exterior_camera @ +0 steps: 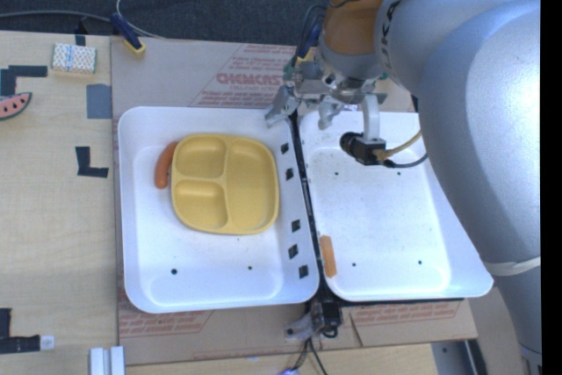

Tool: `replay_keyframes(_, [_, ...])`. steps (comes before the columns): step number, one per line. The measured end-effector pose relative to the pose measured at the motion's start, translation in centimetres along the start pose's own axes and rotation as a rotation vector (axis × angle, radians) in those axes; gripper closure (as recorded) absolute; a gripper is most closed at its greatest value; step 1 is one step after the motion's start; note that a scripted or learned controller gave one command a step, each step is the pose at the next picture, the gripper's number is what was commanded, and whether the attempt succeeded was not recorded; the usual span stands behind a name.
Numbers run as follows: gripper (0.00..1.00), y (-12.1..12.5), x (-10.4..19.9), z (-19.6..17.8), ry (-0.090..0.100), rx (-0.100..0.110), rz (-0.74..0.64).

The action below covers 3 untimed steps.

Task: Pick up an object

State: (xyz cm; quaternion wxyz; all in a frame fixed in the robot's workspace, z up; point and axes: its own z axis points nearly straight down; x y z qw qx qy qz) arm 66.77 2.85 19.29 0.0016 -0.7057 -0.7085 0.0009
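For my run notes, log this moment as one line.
gripper: over bins' far divider, holding nothing seen | yellow plate: left bin | orange piece: beside plate | carrot: right bin

The counter [53, 215] is light wood with black tape marks. A cardboard sheet [237, 79] lies on it and carries two shallow white bins side by side: the left bin [132, 215] and the right bin [413, 250], rims touching. A small patterned block [74, 58] rests near the counter's far left edge.
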Motion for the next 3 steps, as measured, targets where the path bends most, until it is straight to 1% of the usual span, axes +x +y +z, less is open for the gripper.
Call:
replay_keyframes(1, [1.00, 0.00, 0.08, -0.93, 0.001, 0.001, -0.001])
replay_keyframes(2, [0.00, -0.01, 0.08, -0.92, 0.001, 0.001, -0.001])
replay_keyframes(3, [1.00, -0.01, 0.15, -1.85, 0.003, 0.002, -0.003])
